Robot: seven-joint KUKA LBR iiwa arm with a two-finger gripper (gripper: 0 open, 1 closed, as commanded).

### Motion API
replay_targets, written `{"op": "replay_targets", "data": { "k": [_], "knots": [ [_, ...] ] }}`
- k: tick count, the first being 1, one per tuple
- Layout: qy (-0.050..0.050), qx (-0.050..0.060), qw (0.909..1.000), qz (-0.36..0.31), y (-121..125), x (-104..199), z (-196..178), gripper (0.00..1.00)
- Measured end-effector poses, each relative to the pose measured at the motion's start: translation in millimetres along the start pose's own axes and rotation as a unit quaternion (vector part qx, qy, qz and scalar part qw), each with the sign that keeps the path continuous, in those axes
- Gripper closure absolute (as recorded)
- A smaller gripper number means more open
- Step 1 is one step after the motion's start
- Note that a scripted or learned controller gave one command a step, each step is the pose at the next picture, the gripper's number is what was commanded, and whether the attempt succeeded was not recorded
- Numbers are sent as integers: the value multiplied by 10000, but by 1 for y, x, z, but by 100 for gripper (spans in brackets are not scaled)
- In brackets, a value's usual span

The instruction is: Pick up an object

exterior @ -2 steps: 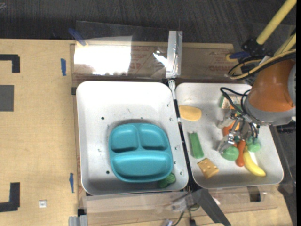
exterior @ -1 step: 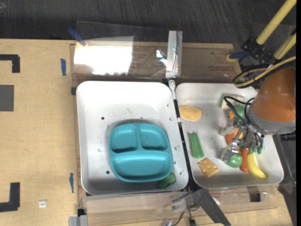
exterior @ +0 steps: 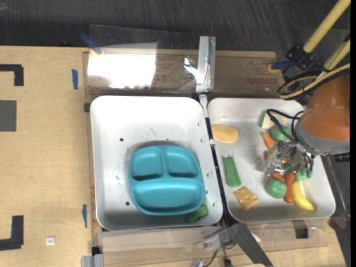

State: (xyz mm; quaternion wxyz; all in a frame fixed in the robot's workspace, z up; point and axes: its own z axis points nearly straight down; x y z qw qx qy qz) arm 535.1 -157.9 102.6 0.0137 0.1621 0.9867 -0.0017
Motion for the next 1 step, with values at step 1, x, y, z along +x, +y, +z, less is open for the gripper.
{"op": "replay_targets", "data": {
  "k": [1],
  "knots": [
    [71,-2,9977,678,39,-11,-101,100]
  ]
}}
